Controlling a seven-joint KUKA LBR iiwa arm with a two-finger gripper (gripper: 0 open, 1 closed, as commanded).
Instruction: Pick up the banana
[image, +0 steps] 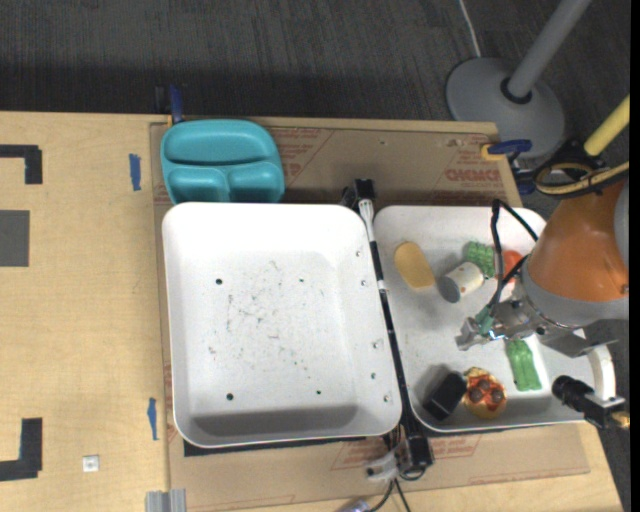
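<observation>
Editor: Banana first. Where does it lie?

Stringer: In the right bin, up and to the left of the gripper, near it but apart. I take the stubby yellow piece for it. How far the gripper is spread cannot be told from here, and no object can be seen in its grasp.

Editor: Risks?

Stringer: A grey-white cylinder sits between gripper and banana, so a straight reach would likely knock it or close on it instead. The banana's rounded skin may also slip.

Editor: Other contents?

Stringer: A green block lies just right of the gripper, and a black object and a red-yellow item lie below it. The left bin lies well to the left.
</observation>
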